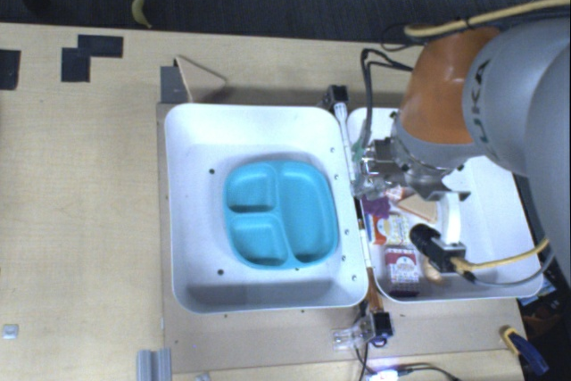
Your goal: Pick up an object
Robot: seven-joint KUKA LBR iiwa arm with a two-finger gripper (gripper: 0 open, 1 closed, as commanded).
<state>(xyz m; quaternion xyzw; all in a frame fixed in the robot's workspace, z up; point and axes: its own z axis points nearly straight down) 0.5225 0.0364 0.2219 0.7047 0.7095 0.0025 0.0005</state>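
**Gripper down at right bin's left edge, no pick confirmed**

The gripper [373,170] sits low over the left side of the right bin [504,192], close to the wall next to the left bin [196,156]. Open or closed: cannot tell, the wrist covers it. Nothing is visibly held.

Just beside it lie a purple packet [377,213] and a tan packet [417,208]. A red-and-white packet [401,264] lies nearer the bin's front end. These candidates are crowded together, some touching. The left bin holds a blue divided tray [281,211], well apart from the gripper.

Step, as judged: approach or descent onto a packet, with no lift yet. The next move calls for closing on one item and rising clear of the bin wall. Flat packets this close to the wall look hard to grip.

The arm covers the right bin's far half and whatever lies directly beneath the gripper. The packet labels are too small to read.
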